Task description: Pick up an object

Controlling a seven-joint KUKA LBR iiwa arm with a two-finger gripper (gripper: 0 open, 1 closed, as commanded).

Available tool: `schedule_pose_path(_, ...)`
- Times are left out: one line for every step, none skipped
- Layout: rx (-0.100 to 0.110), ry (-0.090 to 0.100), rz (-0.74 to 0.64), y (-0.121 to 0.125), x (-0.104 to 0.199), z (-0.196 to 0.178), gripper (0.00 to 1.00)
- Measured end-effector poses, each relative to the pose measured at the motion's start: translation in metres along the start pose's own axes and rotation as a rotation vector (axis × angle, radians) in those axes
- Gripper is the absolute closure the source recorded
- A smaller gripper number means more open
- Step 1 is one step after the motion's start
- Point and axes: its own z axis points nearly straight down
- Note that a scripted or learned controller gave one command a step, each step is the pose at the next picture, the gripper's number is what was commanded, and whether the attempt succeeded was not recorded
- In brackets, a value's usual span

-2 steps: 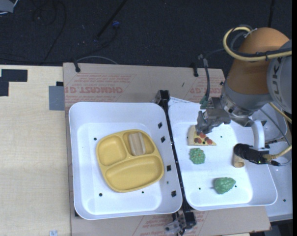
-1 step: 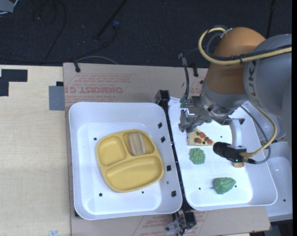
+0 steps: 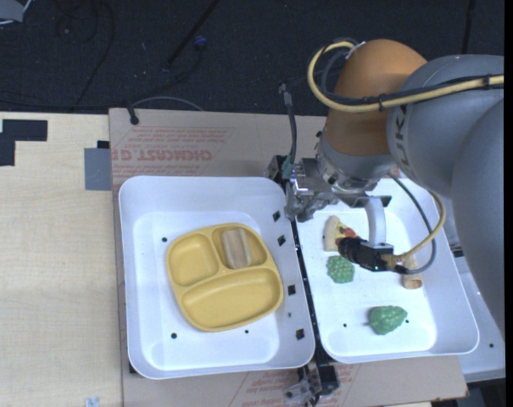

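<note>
Left bin (image 3: pixel 146 270) holding yellow divided tray (image 3: pixel 226 302), tan piece (image 3: pixel 235 248) lying in its upper-right compartment, right bin (image 3: pixel 349 339) holding cream piece (image 3: pixel 331 231), green lump (image 3: pixel 340 269), second green lump (image 3: pixel 387 318), hand (image 3: pixel 312 200) hovering over that bin's upper-left corner (grip: cannot tell).

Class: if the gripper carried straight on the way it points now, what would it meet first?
Likely the gripper, pointing down, would meet the inner rim of the white bin holding green pieces. The pale food piece lies just aside. Depth is unclear.
</note>
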Motion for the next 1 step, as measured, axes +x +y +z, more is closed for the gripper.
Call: schedule_pose_path(-0.001, 0.001, -0.002, 0.0191, 0.0511, -0.0071, 1.00)
